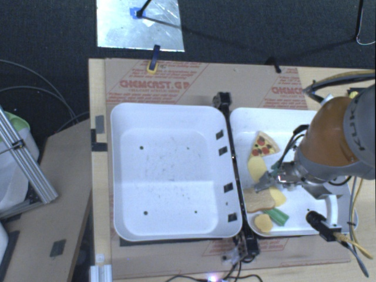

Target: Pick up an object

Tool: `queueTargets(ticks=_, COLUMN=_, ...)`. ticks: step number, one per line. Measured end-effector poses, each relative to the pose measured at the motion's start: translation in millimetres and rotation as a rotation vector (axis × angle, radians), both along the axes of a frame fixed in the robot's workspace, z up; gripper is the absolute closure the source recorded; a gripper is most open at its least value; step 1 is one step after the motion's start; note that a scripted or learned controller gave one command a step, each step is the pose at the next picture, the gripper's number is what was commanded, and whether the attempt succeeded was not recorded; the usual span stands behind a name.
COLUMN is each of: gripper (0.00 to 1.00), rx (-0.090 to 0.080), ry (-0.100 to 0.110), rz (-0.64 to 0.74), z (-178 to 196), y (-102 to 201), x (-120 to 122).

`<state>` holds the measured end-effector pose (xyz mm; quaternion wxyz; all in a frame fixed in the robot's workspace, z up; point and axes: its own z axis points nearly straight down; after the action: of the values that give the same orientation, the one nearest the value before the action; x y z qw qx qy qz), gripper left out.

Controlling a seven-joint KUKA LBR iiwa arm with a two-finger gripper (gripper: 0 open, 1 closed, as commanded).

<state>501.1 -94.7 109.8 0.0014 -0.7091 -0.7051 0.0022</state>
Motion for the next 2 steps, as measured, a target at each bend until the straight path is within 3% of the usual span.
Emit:
queueTargets(ticks=1, gripper=0.0, rx=0.0, ry=-0.01, rz=0.01, z=-18.5, y=-2.6, x=55.3)
queueTargets(ticks=2, gripper=0.0, rx=0.002, ry=-0.006, rz=0.01, z=-25.6, y=11.9, x=50.2)
